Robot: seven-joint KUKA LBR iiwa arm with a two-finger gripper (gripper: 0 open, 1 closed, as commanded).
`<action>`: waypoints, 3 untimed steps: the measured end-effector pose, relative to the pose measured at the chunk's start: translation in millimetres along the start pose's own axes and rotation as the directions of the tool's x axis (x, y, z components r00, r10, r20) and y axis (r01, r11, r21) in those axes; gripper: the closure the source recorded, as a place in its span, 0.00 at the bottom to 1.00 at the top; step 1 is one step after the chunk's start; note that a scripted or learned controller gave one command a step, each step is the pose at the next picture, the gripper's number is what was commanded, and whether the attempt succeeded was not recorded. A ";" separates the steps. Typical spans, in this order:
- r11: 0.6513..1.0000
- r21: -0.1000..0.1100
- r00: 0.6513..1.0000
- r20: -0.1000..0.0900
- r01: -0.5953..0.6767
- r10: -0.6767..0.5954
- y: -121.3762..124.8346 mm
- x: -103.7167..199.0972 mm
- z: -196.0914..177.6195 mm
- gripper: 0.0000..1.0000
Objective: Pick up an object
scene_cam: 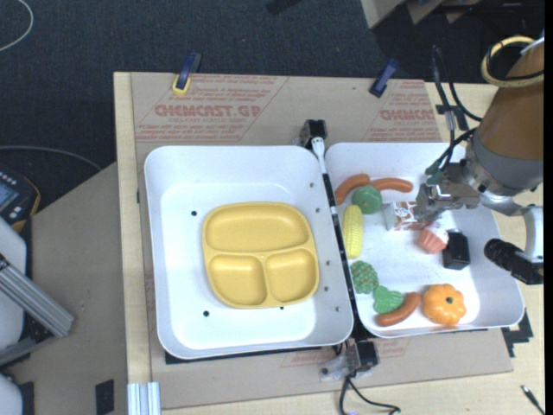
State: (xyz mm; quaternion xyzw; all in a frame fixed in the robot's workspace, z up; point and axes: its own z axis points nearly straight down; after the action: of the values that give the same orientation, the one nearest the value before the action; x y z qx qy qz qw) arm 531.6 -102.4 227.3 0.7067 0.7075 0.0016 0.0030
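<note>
The right bin (pixel 484 158) holds several toy foods: an orange sausage (pixel 386 184) at the back, a green vegetable (pixel 367 199), a yellow corn cob (pixel 352 230), a broccoli piece (pixel 364 276), another green piece (pixel 387 299), a second sausage (pixel 398 313) and an orange pumpkin (pixel 443 303) at the front. My gripper (pixel 429 207) hangs low over the bin's middle right, reaching in from the right. Just under it lie a small white and red item (pixel 402 217), a pink-orange piece (pixel 432 239) and a black block (pixel 455 250).
The left bin (pixel 173 232) holds a yellow divided tray (pixel 259 253). A black divider rail (pixel 327 193) runs between the bins. The grey arm (pixel 510 145) and its cables cover the right bin's back right corner.
</note>
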 end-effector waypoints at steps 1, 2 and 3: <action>1.000 0.003 1.000 -0.002 0.005 -0.005 27.2 42.9 11.5 1.00; 1.000 0.002 1.000 -0.002 0.004 -0.004 61.2 82.7 12.4 1.00; 1.000 0.008 1.000 -0.002 0.000 0.000 54.8 91.7 11.4 1.00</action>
State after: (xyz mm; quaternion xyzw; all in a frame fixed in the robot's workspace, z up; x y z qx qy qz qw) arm 586.4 -10.7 216.1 0.7066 0.7076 -0.0006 -0.0007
